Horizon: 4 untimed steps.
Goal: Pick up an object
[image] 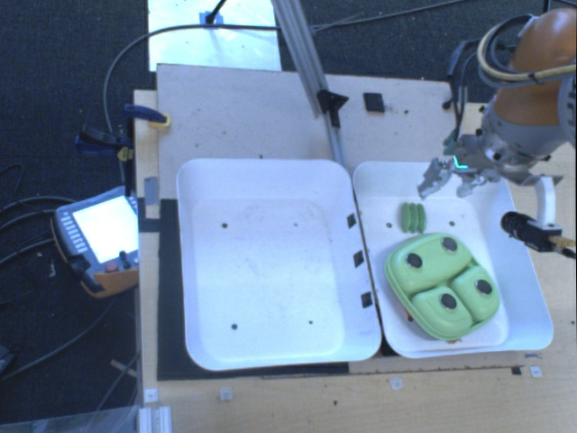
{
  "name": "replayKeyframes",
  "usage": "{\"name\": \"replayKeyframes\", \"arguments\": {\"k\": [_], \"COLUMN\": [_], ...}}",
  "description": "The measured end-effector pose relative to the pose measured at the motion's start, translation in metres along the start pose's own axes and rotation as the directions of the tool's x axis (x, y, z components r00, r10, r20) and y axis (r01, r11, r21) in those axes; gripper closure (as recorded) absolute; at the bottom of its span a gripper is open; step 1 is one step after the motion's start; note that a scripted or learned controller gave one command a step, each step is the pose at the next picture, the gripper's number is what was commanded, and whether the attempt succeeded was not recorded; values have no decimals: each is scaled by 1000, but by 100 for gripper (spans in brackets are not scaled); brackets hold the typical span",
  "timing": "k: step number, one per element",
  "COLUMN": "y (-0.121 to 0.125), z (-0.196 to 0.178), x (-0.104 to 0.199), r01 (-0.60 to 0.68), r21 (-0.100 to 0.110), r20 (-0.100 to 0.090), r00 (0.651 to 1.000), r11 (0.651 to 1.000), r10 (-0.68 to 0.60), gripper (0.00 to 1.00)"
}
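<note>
A small green ridged object (412,216) lies in the upper part of the right bin (527,332), just above a large light green toy (443,285) with three lobes and dark dots. The gripper (453,178) is above the bin's upper part, near the small object but not touching it; its fingers are spread and grasp nothing. The left bin (203,332) is beside.

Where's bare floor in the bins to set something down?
Left bin: its floor is bare from rim to rim, the widest room. Right bin is crowded: the green three-lobed tray fills the near half, the small green ridged piece lies behind it, and the gripper hangs over the far strip.
</note>
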<state>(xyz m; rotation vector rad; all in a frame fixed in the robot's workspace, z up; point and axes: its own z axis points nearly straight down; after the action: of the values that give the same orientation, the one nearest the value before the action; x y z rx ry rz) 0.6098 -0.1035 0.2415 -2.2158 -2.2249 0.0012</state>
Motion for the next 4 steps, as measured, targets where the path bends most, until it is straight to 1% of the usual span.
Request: {"name": "replayKeyframes", "arguments": {"k": [1, 2, 3, 4], "y": [1, 0, -7, -4], "z": [-2, 60, 105, 153], "x": [0, -3, -5, -5], "r01": [0, -3, -3, -2], "r21": [-4, 0, 1, -11], "r20": [0, 1, 1, 3], "r00": [1000, 1000, 1000, 1000], "r11": [1000, 1000, 1000, 1000], "r10": [0, 3, 3, 2], "gripper": [0, 0, 0, 0]}}
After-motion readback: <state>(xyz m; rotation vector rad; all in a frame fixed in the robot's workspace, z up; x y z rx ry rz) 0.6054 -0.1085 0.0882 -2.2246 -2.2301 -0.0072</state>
